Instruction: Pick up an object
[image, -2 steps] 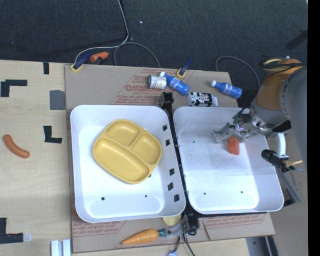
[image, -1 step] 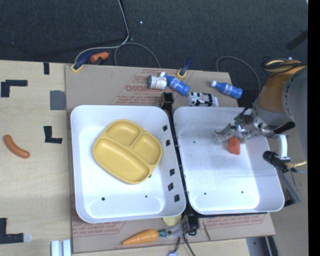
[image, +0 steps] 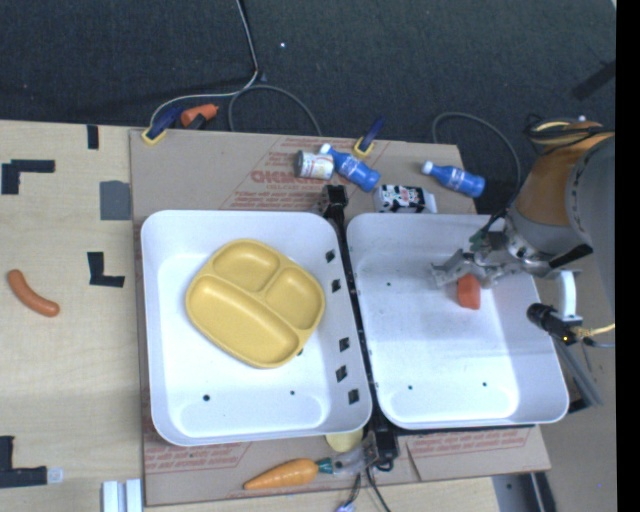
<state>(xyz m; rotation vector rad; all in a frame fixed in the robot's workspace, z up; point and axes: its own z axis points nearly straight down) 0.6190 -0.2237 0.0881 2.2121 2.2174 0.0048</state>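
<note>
Dark carpet is seen beyond the 12 o'clock edge of the table (image: 60, 230), on which a cardboard sheet (image: 240, 170) carries two white bins side by side. The left bin (image: 160, 330) holds a yellow divided plate (image: 256, 302), set toward its 12 o'clock half; bare floor is left along the bin's 6 o'clock wall. In the right bin (image: 450, 390) a small orange-red object (image: 468, 292) lies toward 1 o'clock, with open white floor toward 6 and 9 o'clock and modest room to the 3 o'clock wall. The tool (image: 462, 268) is located directly above the object, at its 12 o'clock side, touching or nearly touching it. Whether the tool is open or closed cannot be told, and the object is not seen held. Outside the bins, blue-and-white bottles (image: 345, 166) lie at 12 o'clock, a carrot (image: 282, 475) at 6 o'clock and a sausage-shaped item (image: 32, 293) at 9 o'clock.
</note>
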